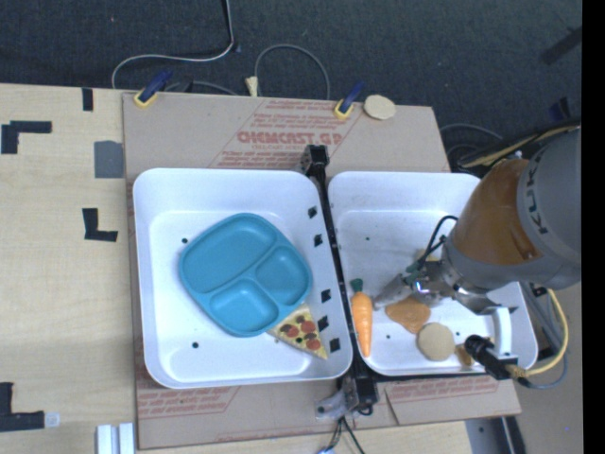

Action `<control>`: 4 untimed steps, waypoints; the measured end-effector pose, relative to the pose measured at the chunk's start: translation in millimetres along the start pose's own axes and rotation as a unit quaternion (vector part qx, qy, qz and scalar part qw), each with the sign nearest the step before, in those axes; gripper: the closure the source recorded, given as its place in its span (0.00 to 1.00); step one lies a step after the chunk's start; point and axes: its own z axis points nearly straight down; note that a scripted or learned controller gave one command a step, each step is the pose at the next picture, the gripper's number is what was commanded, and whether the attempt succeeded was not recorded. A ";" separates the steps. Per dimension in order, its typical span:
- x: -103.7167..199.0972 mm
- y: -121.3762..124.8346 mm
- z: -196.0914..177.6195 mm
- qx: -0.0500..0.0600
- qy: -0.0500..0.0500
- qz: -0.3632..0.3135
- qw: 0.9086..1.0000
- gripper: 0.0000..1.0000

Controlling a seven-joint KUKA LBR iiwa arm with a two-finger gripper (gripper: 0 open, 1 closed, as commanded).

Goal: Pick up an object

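One fixed camera hangs above the bench [57, 253] and looks down at a slight slant, far enough off to take in both white bins [151, 282] whole, the cardboard sheet [274, 135] beneath them and dark carpet [378, 26] beyond. The arm [515, 220] enters from the right edge.

A robotics lab: two white bins [151, 253] clamped on a cardboard sheet [284, 135] over a wooden bench [57, 282], cables [227, 26] trailing across dark carpet [397, 26] at the far side, toy food [362, 322] as test pieces.
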 end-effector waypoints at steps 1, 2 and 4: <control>6.0 -16.9 -5.4 -0.004 -0.001 -0.001 1.000 0.00; -2.3 -17.0 -5.0 -0.002 0.002 -0.002 1.000 0.00; -16.3 -19.6 -56.2 0.001 0.001 0.000 1.000 1.00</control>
